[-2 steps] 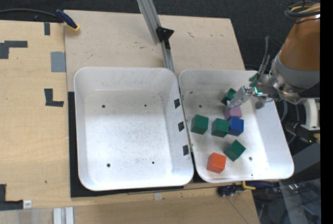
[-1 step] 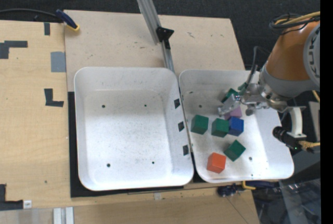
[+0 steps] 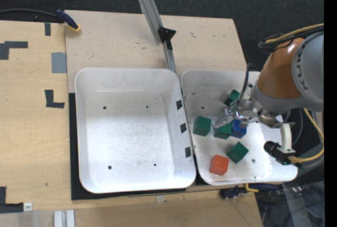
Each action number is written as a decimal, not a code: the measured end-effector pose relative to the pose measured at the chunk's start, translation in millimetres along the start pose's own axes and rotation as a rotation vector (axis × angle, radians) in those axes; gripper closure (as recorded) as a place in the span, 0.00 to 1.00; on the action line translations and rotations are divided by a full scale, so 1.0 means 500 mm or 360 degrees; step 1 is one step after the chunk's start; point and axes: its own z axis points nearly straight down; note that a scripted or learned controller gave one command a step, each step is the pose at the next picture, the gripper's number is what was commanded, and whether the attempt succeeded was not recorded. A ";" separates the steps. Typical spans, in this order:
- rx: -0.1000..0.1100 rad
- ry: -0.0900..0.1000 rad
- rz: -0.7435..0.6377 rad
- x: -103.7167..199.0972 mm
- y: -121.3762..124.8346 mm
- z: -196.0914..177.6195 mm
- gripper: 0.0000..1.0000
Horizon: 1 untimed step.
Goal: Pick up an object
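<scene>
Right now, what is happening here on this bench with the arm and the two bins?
The arm reaches in over the right bin, and its gripper is low among a cluster of blocks. A blue block and a green block lie right by it. Other green blocks and an orange block sit loose in the same bin. I cannot tell if anything is grasped. The left bin is not being worked on.

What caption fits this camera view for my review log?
KUKA arm's end effector low in the right bin among green blocks, a blue block and an orange block.
</scene>
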 end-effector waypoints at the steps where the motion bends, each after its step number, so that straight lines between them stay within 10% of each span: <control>1: -0.0044 -0.0014 0.0001 -0.005 0.013 0.029 0.00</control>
